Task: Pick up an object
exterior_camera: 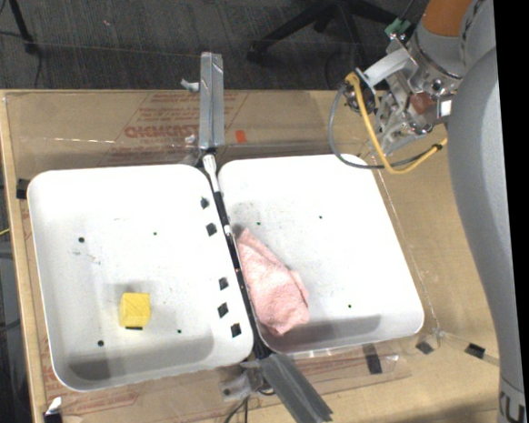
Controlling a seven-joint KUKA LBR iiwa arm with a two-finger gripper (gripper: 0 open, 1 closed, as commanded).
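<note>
Two shallow white bins sit side by side on the bench: a yellow block [135, 310] lies in the left bin [54, 200], a crumpled pink cloth [272, 283] against the right bin's [376, 243] left wall. Above its far right corner hangs the gripper [401, 113], its grip state unclear.

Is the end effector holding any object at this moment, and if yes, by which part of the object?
Nothing is held. The end effector is above the bench, beyond the right bin's far corner; the pink cloth and yellow block lie in the bins.
</note>
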